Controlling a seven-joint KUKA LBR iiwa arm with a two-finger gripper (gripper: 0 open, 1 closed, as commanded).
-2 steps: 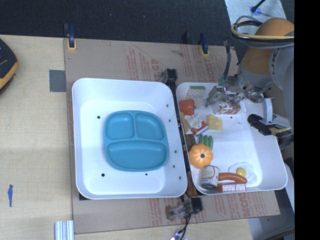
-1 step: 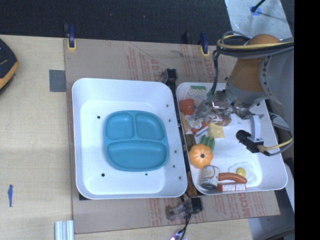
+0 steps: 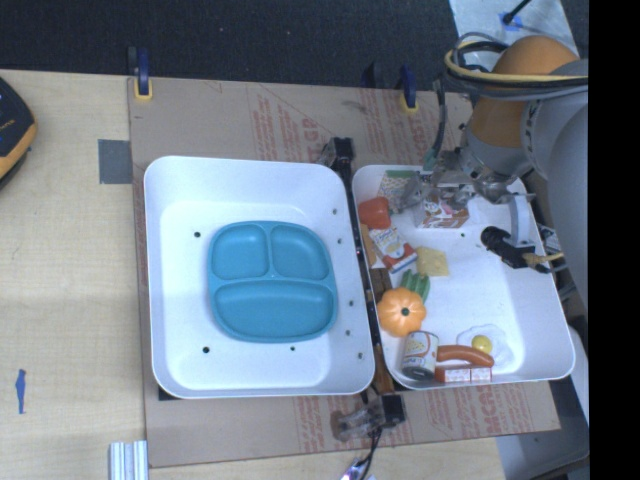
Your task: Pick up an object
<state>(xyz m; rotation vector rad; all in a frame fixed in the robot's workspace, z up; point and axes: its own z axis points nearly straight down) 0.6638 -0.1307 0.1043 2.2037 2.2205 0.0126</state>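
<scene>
grey arm's gripper (image 3: 437, 190) low in right bin (image 3: 520, 298); opening unclear.

No wording can be read anywhere. Red print runs along the cardboard sheet (image 3: 300, 108) under the bins, and the small packets (image 3: 398, 253) in the right-hand bin bear markings, all too blurred to make out.

The arm (image 3: 520, 108) reaches in from the right, and its gripper (image 3: 443, 190) hangs low at the right bin's far edge.
</scene>
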